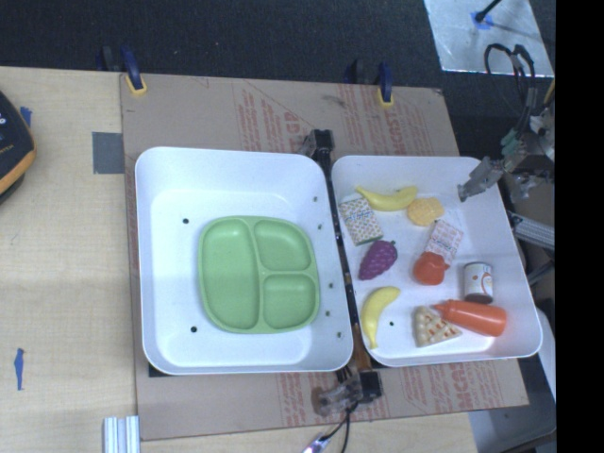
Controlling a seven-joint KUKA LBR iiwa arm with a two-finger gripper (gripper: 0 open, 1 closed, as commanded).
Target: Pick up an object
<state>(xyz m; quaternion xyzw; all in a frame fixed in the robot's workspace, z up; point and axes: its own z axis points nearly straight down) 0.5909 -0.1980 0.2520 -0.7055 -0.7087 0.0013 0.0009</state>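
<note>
Left bin [160, 253]: held green tray [257, 274], three compartments. Right bin [522, 324]: held toy food, closely spread: two bananas [387, 198] [376, 311], grapes [377, 259], carton [360, 219], waffle [432, 327], tomato [429, 268], can [478, 280], carrot [477, 317]. Gripper [477, 179] sat at right bin's far right rim, apart from every item; state of jaws could not be told. Step judged: approach, nothing chosen or lifted. Next move called for travel left over bin, then descent onto one isolated item, e.g. carrot or upper banana.

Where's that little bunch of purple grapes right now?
The purple grapes lie in the right bin, near its left wall, below the checkered packet and above the lower banana.
</note>
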